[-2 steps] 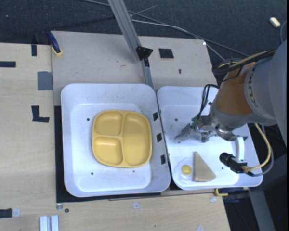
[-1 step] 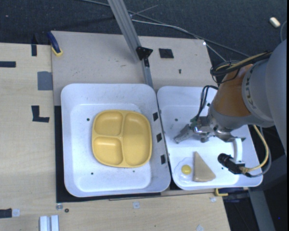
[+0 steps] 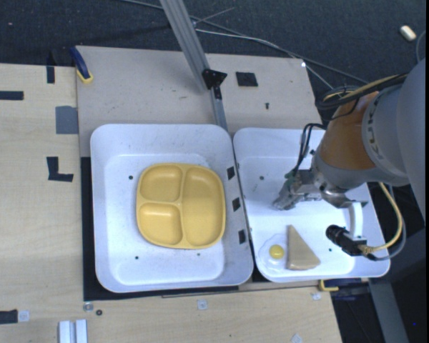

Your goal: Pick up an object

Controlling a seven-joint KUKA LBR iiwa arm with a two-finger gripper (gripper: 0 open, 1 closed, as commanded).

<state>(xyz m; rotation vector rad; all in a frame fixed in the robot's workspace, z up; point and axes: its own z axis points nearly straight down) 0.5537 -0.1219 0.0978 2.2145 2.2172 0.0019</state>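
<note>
Yellow divided plate [image 3: 180, 206] sits flat in the left bin [image 3: 107, 191], roughly centred, three compartments, nothing in them.

Camera view, right bin [image 3: 272, 148]: two candidates, both near the front wall. A tan wedge-shaped piece [image 3: 300, 250] lies flat, point toward the back of the bin. A small yellow round piece [image 3: 276, 251] lies just beside it on the left, close enough that I can't tell whether they touch.

Gripper [image 3: 286, 199] is down inside the right bin, behind the wedge and clear of it, over bare bin floor. It reads as a dark blur at this angle. Can't tell how far the tips are spread, and I see nothing between them, so I'd call it empty-handed.

Arm [image 3: 357, 141] comes in from the right with a cable loop [image 3: 390, 227] hanging over the bin's right side.

Risks as I judge them:
- Closing where it is now probably grabs air. Nothing under the tips.
- Wedge is low and flat. A straight-down pinch may slide off the sloped edges or just push it along the floor.
- Both pieces are close to the front wall. One fingertip could land on the rim or pin the piece against the wall.
- Round piece will likely roll or get knocked when the wedge is approached.
- Plate is too wide for this gripper except by the rim.
</note>
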